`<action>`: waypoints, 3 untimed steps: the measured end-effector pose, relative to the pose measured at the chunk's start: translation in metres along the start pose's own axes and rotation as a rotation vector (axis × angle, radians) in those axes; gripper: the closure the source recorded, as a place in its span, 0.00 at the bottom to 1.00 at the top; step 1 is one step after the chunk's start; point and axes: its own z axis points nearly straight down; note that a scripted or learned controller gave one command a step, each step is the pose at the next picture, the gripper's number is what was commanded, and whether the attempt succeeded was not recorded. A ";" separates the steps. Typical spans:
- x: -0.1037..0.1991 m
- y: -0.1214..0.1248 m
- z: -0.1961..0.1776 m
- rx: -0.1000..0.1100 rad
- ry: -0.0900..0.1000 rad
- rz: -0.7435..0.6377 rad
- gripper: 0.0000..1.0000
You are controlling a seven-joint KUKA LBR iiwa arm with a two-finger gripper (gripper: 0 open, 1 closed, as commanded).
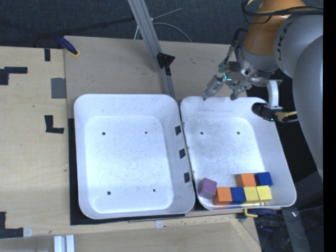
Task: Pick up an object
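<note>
Several small blocks lie along the near edge of the right bin (273, 140): a purple block (208, 187), two orange blocks (224, 194) (245, 180), two blue blocks (238, 194) (263, 179) and two yellow blocks (251, 194) (264, 192). My gripper (224, 91) hangs over the far rim of the right bin, well away from the blocks. Its two fingers are spread apart and open, with nothing between them.
The left bin (126, 156) sits beside the right one. A grey metal pole (149, 33) slants up from a black clamp (165, 61) behind the bins. Black tape marks dot the wooden bench (31, 140) at left.
</note>
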 end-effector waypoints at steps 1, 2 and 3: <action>0.010 0.007 0.065 0.006 0.000 0.000 0.00; 0.006 0.004 0.112 0.023 -0.004 0.001 0.00; 0.039 -0.049 0.008 -0.004 0.002 0.000 0.00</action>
